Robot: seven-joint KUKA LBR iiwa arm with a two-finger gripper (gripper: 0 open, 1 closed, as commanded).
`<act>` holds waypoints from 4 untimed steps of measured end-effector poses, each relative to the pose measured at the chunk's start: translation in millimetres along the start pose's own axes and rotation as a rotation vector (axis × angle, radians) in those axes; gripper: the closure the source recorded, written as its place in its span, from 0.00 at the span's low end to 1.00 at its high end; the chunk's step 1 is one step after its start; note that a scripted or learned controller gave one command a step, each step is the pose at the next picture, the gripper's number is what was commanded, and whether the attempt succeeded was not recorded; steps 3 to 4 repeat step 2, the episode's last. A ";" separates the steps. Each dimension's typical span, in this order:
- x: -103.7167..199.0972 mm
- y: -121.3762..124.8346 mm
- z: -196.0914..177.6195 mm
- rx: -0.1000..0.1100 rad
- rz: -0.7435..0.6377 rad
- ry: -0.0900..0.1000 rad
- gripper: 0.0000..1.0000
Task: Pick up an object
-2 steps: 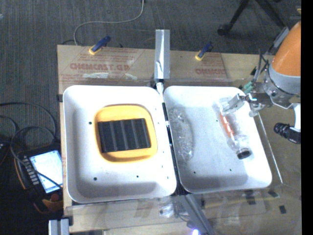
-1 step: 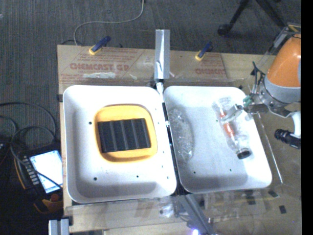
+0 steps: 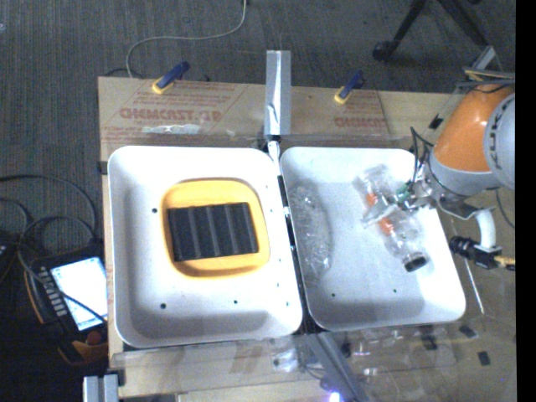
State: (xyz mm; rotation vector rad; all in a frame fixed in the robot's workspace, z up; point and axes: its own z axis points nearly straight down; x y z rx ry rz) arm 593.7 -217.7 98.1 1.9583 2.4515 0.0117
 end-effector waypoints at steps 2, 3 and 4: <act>53.8 72.3 -80.0 0.024 -0.046 0.001 1.00; 53.8 72.3 -80.0 0.024 -0.046 0.001 1.00; 53.8 72.3 -80.0 0.024 -0.046 0.001 1.00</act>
